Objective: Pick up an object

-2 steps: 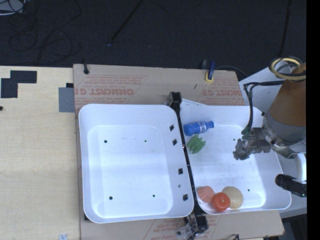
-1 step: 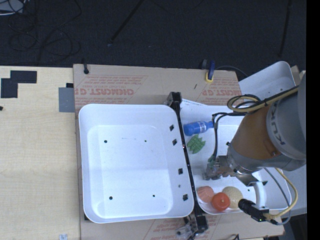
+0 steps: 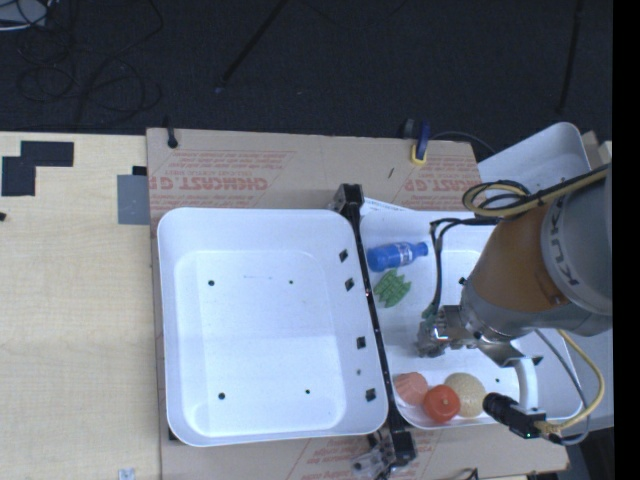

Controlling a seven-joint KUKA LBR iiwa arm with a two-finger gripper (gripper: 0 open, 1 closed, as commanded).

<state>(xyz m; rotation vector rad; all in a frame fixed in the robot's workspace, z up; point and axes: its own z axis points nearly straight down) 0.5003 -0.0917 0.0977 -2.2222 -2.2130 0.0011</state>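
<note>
In the right bin (image 3: 400,413) lie a blue bottle (image 3: 394,256) at the back, a green leafy piece (image 3: 392,290) just in front of it, and a pink item (image 3: 410,386), a red ball (image 3: 441,403) and a beige round item (image 3: 465,388) near the front wall. My gripper (image 3: 432,336) reaches down into the middle of this bin, right of the green piece and above the round items. The arm's orange band (image 3: 510,268) and grey wrist cover most of it.
The left bin (image 3: 180,268) stands beside the right one, split from it by a black divider rail (image 3: 362,288). Cables (image 3: 500,200) loop over the arm. A cardboard sheet (image 3: 250,173) lies under both bins.
</note>
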